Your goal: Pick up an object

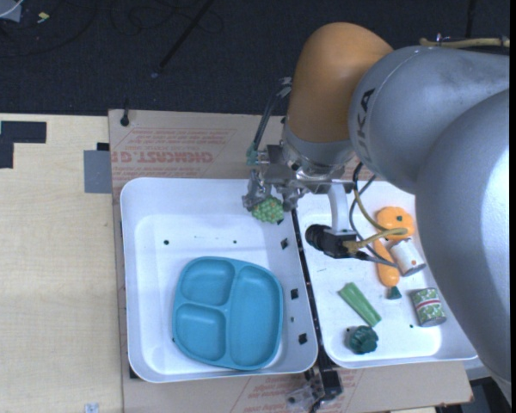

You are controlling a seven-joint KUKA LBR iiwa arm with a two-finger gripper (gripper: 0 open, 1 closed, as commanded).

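Green object [267, 210] seems grasped by the hand [267, 203]; cardboard [168, 144] print unreadable.

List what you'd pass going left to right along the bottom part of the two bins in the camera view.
Blue divided plate in the left bin → green stick-shaped piece → dark green lump → small green patterned can in the right bin.

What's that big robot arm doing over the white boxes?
It is trying to pick something up. Its gripper hangs at the far right corner of the left bin with a small green thing between its fingers. A blue plate lies in that bin. Some toys lie in the right bin.
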